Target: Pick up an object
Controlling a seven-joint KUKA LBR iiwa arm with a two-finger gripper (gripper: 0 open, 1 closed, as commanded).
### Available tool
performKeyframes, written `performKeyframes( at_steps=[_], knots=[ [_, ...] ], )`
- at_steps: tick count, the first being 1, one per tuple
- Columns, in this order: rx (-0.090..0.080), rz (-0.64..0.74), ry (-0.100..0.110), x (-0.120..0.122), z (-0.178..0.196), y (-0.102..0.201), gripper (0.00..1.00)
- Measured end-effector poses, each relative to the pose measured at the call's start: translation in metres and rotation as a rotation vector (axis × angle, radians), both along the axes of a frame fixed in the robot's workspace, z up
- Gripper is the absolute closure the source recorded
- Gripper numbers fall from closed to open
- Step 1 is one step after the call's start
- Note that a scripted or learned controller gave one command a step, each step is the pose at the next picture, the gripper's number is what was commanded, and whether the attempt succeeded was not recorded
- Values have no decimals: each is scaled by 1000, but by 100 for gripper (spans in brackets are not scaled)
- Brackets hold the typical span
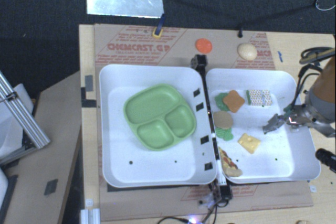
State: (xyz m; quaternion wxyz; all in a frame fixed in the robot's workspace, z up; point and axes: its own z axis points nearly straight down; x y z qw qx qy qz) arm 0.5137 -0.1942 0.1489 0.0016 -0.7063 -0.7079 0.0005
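Your gripper hangs low over the right bin, near its right side, with the arm reaching in behind it. You cannot tell how far the jaws are parted, and nothing shows between them. The yellow cheese wedge lies just left of and below the jaws, apart from them. Further left lie a brown round patty and an orange square piece. A green divided plate sits in the left bin.
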Motion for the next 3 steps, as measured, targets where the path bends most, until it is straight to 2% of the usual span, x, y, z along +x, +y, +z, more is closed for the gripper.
performKeyframes(
  at_steps=[1,2,3],
  knots=[
    [0,0,-3,4,-54,10,0],
    [-2,-2,-13,8,-61,10,0],
    [-3,-1,-14,8,-51,10,100]
  ],
)
